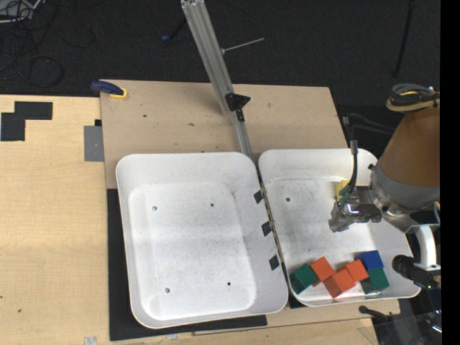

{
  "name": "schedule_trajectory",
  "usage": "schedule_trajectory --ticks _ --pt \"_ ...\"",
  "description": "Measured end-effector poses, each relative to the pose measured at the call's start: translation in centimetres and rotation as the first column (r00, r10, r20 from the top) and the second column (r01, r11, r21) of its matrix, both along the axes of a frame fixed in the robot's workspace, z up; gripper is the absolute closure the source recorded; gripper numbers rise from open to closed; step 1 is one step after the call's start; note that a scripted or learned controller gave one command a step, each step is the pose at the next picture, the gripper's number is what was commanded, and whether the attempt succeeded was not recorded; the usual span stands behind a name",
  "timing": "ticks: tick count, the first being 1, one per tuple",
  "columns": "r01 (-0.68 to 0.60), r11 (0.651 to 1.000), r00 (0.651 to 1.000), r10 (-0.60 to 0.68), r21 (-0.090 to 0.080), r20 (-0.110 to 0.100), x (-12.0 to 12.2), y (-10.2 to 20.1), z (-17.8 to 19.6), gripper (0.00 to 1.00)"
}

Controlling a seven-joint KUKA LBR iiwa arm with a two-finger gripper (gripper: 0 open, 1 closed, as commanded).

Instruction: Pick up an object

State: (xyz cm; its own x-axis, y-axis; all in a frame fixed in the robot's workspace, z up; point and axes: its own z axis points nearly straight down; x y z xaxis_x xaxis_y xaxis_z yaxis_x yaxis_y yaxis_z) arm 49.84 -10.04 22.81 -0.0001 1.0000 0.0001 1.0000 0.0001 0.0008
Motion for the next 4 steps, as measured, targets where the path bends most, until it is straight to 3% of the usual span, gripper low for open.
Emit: schedule_trajectory --ticks 2,4 --pt "-0.003 1.0 1.0 0.003 0.001 -0.004 2.7 9.1 -1.1 1.0" --pt "-0.005 1.0 1.0 0.005 0.002 -0.003 4.5 19.7 1.2 1.0"
